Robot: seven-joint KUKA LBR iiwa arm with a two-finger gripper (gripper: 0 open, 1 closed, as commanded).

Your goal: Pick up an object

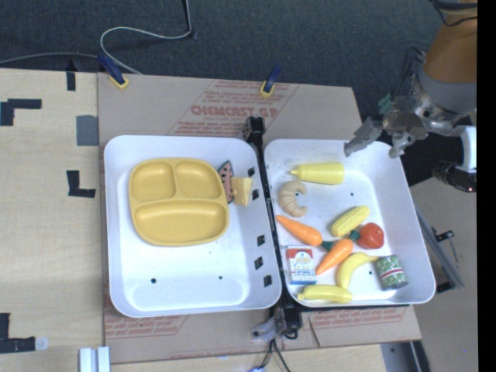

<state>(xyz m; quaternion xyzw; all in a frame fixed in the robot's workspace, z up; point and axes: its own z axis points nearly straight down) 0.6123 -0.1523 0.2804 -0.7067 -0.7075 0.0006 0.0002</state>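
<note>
A: Jaws look spread wide, with nothing between them. The gripper hangs over the far right corner of the right bin, touching no item.

B: So nothing is picked yet. Where are the candidates?

A: All in that bin: a yellow bottle nearest the gripper, a croissant just below it, then carrots, corn, a tomato, bananas and a can.

B: And the left bin?

A: It holds a yellow tray with a cheese wedge just beside it. I'd guess the wide spread suits a descent onto the bottle.
</note>
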